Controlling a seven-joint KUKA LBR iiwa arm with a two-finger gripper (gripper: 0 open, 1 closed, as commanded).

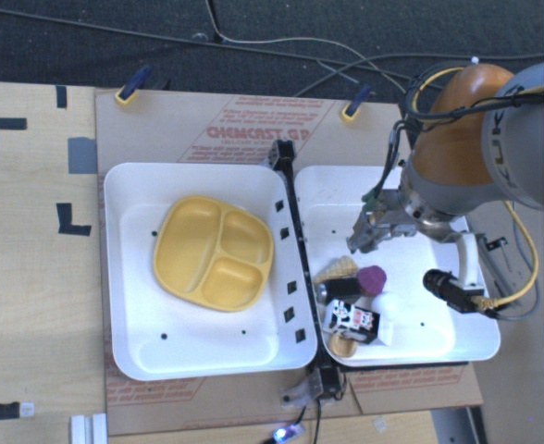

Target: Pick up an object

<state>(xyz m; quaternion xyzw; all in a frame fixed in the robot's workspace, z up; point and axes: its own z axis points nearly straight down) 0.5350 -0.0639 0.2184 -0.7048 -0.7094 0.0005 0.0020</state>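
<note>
Gripper (pixel 363 240) just above purple object (pixel 372 279), apart.

the surface (pixel 31 276) is pale wood-toned board, marked with dark tape shapes (pixel 68 220) toward its left edge. a brown cardboard sheet (pixel 253 128) with red printed lettering lies over its middle, held at the far edge by two yellow-and-blue clamps (pixel 133 85) (pixel 356 104). beyond the far edge runs dark carpeted floor (pixel 87 26), crossed by thin cables (pixel 253 40). light is even and soft, with faint shadows. at the near edge sits a small white bracket (pixel 87 426).
</note>
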